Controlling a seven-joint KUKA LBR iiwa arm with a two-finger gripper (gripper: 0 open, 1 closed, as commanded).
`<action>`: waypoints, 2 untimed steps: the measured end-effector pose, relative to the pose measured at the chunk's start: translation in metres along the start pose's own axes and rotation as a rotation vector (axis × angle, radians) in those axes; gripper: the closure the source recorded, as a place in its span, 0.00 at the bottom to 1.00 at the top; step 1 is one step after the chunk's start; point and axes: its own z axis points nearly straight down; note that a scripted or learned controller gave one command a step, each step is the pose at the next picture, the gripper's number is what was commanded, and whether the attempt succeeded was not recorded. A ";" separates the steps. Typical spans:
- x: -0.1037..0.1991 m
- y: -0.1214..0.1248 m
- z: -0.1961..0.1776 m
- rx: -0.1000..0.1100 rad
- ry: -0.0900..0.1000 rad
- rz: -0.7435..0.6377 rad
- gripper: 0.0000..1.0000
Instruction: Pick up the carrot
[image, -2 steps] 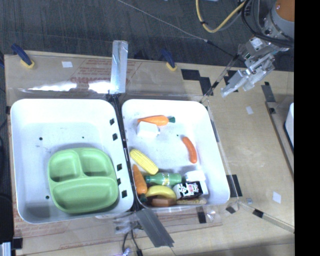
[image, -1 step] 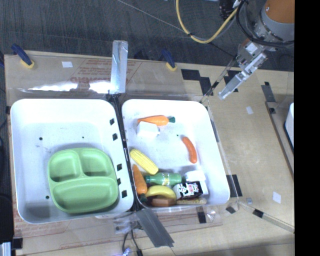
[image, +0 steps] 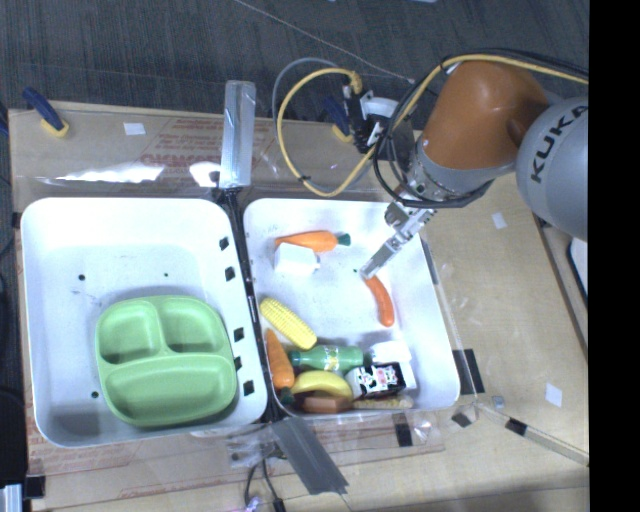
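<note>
The carrot (image: 308, 241), orange with a green stem end pointing right, lies near the back wall of the right bin (image: 440, 330), just above a white block (image: 296, 260). My gripper (image: 368, 267) reaches down at a slant into the same bin, its tip to the right of the carrot and apart from it by about a carrot's half length. Nothing shows in its tip. Just below and right of the tip lies an orange-red sausage (image: 380, 300).
The front of the right bin holds a corn cob (image: 287, 322), a second orange vegetable (image: 279, 360), a green bottle (image: 326, 357), a banana (image: 320, 382) and a small carton (image: 385, 378). A green divided plate (image: 165, 360) sits in the left bin (image: 60, 250). Cables loop behind the bins.
</note>
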 end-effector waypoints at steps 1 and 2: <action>-0.015 0.006 0.081 0.005 0.006 -0.007 0.00; -0.082 -0.002 0.079 0.005 0.011 -0.258 0.00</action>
